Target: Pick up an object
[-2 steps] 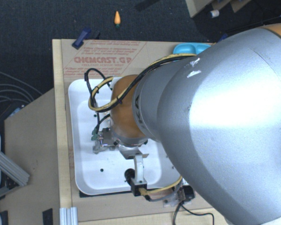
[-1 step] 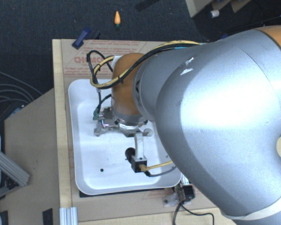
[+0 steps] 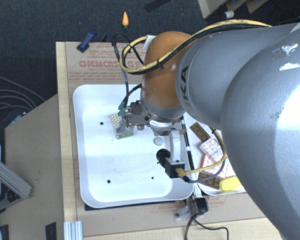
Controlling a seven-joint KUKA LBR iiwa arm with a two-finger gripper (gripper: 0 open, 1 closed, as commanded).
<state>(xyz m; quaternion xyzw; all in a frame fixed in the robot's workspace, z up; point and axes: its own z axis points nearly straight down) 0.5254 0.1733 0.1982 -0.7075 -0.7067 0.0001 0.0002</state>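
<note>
Nearest to me, at the bottom of the frame, I see the front rim of the left bin (image 3: 135, 200), a shallow white tray on the tan surface (image 3: 65, 134). A small black connector (image 3: 199, 204) sits just below that rim, with a cable running off the lower edge.

At lower right, the arm (image 3: 250, 104) covers most of the right bin (image 3: 210, 189). In the part I can see lie a yellow object (image 3: 231, 183), a pink-and-white checked packet (image 3: 210, 147) and a brown bar (image 3: 199, 130), all close together beside the arm.

Moving up to mid-frame, the orange band (image 3: 162, 74) sits above the wrist, and the tool (image 3: 126, 126) reaches toward the left, over the upper middle of the left bin. I cannot tell how the tool is set.

Right at its tip is a small object (image 3: 121, 125) with a pale, speckled patch and a green edge. It lies on the bin floor, touching or just beside the tip. Its long axis appears to run from upper left to lower right, though it is too small for me to be sure.

Farthest away, near the top left, a blue item (image 3: 86, 41) rests at the surface's back edge, and a small orange piece (image 3: 125, 19) lies on the dark floor (image 3: 35, 29) beyond.
</note>
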